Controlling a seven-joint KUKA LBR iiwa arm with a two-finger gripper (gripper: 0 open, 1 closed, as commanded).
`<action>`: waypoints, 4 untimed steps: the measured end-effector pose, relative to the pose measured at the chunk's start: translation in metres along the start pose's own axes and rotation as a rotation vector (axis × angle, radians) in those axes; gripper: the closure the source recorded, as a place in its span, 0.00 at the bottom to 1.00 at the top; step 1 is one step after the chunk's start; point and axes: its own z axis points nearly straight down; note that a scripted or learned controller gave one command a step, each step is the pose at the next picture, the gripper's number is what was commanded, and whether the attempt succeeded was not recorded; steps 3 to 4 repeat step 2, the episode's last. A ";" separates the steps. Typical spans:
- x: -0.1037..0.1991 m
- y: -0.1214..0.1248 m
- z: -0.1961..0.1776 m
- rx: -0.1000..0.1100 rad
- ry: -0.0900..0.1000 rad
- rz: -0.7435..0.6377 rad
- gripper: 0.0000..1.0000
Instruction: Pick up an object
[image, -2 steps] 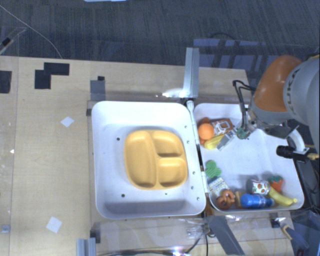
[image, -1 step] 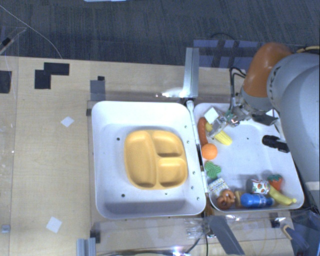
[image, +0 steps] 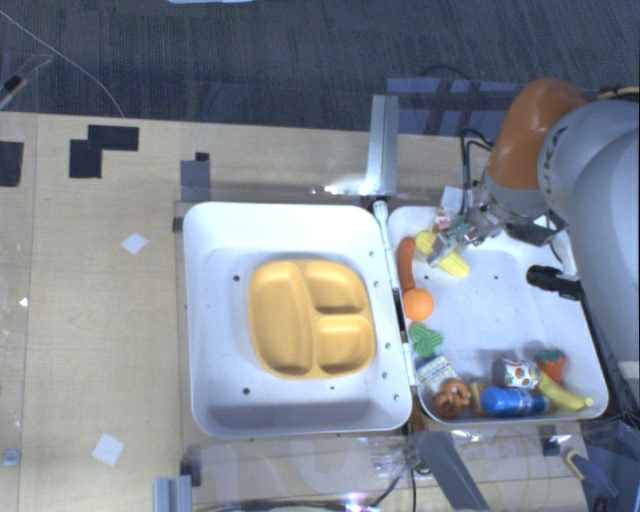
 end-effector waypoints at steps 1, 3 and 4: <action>0.001 0.002 -0.012 -0.002 -0.003 -0.010 1.00; 0.079 0.016 -0.088 -0.029 0.000 0.118 1.00; 0.079 0.016 -0.088 -0.029 0.000 0.118 1.00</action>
